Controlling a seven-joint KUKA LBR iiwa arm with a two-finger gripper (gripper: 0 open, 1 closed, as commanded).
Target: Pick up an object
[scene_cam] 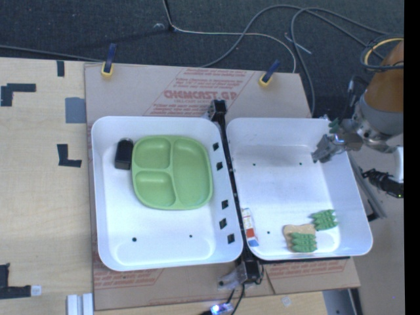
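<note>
In the right bin [282, 176], near its front right corner, lie a small green leafy toy [323, 220] and a tan piece with a green part [300, 237]. A thin red and white stick [249, 226] rests against that bin's left wall. My gripper [323, 151] hangs at the right bin's far right rim, well behind these objects, with nothing visible between its fingers. The left bin [111, 228] holds a green divided plate [172, 171] and a small black block [123, 153] at the plate's left side.
The grey arm with its orange band [384, 90] comes in from the right edge. A black divider [226, 176] runs between the two bins. Cables [275, 18] lie on the dark floor behind the bench, and two yellow clamps [107, 67] hold the board.
</note>
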